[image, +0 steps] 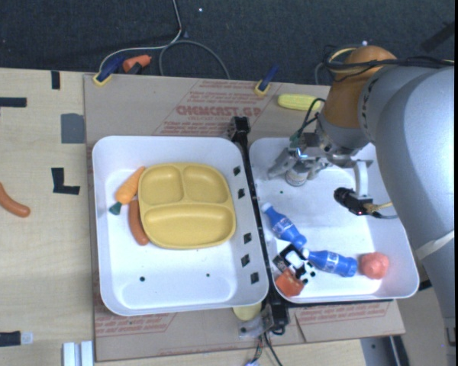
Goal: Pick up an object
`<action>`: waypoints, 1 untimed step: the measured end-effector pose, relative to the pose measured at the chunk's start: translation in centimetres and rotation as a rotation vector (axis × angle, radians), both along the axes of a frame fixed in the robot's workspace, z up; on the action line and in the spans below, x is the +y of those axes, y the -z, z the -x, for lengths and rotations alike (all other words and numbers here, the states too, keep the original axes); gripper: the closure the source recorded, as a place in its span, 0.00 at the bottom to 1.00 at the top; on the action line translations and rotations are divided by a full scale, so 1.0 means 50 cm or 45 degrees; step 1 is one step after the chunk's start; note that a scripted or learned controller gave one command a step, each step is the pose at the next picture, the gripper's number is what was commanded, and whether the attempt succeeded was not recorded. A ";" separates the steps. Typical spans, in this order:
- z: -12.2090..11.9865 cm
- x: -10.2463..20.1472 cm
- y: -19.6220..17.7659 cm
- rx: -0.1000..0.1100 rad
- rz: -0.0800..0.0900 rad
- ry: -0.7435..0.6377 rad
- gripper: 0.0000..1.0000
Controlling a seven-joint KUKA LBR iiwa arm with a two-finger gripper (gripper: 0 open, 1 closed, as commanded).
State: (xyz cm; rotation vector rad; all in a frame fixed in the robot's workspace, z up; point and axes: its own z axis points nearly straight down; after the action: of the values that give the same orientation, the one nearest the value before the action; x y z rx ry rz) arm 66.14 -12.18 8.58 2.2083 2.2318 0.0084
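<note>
The things on offer are gathered in the lower part of the right-hand shallow white bin point(401, 277): an upper blue plastic bottle point(284, 226) lying at a slant near the bin's left wall, a second blue plastic bottle point(332, 263) below it, a small black-and-white toy point(298, 264) touching an orange-red piece point(289, 283) at the lower left corner, and a pink rounded lump point(374, 265) near the lower right. The two-finger gripper point(296, 166) is seen at the upper middle of that bin, above bare floor and well apart from all of these; nothing is seen between its fingers, and whether they are spread cannot be told. The pink lump would be judged the easiest target, since it lies clear of its neighbours; the cluster at the corner should be avoided. The left-hand bin point(107, 158) bears a yellow divided plastic tray point(187, 204).
</note>
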 end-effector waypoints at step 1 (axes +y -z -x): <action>-0.015 0.001 0.000 0.004 0.005 0.011 0.00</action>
State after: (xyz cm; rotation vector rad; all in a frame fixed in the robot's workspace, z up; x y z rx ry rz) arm 66.90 -12.13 8.56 2.2180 2.2216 0.0000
